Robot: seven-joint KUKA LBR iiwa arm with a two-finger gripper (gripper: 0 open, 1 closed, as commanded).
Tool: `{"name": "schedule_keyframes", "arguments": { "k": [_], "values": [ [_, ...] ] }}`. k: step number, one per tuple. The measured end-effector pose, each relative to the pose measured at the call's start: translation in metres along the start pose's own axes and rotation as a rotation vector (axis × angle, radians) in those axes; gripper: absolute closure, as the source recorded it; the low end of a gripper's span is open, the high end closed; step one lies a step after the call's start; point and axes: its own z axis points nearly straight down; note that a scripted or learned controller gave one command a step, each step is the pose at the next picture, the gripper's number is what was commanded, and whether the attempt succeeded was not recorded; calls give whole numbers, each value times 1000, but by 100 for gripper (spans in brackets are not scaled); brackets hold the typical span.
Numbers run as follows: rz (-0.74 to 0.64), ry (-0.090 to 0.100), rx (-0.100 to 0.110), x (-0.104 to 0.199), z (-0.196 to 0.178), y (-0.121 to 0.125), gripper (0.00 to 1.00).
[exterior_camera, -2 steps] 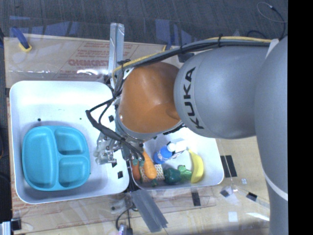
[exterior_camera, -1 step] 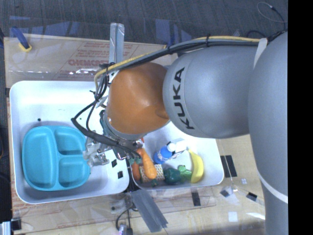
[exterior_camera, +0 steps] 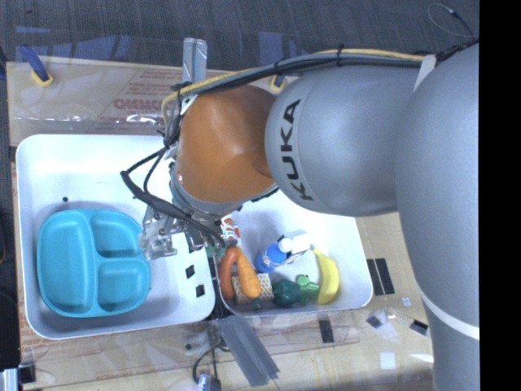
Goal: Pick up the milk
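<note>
The milk [exterior_camera: 283, 251], a small blue and white bottle, lies in the right bin [exterior_camera: 354, 243] among other toy foods. My gripper [exterior_camera: 164, 240] hangs low over the left bin [exterior_camera: 49, 157], beside the right rim of the blue tray [exterior_camera: 91, 261]. It is well to the left of the milk, across the wall between the bins. Nothing shows between its metal parts. The orange band [exterior_camera: 220, 145] and the big grey arm [exterior_camera: 366, 129] hide the far part of the right bin.
Around the milk lie a carrot [exterior_camera: 241, 274], a yellow banana [exterior_camera: 328, 277], a green item [exterior_camera: 288, 292] and a small red and white packet [exterior_camera: 230, 233]. The blue three-compartment tray takes up the left bin's front half. Black cables [exterior_camera: 142, 186] loop beside the wrist.
</note>
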Motion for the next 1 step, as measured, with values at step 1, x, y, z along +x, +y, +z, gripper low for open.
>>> {"name": "schedule_keyframes", "arguments": {
  "k": [1],
  "values": [
    [-216,4,0,35,7,-89,100]
  ]
}}
